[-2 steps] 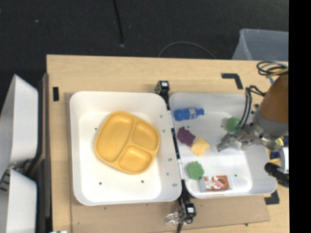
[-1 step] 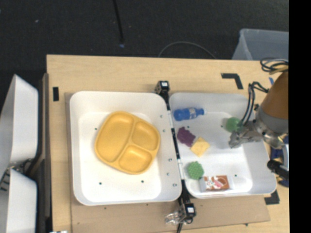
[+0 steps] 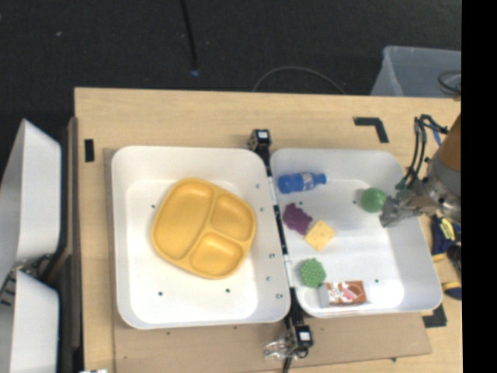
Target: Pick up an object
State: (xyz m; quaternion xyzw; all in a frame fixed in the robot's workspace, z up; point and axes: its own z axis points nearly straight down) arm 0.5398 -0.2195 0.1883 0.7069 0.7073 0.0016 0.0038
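Camera view finding: grey two-finger gripper (image 3: 390,213) sits just beside the small green ball (image 3: 373,200) in the right white bin (image 3: 415,274); grip state cannot be told. Approach step; next move requires centring over the ball.

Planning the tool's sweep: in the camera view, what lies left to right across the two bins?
Yellow divided plate → purple object → yellow block → red and white packet → green ball → tool. Blue bottle and textured green object omitted, since they overlap others in the order.
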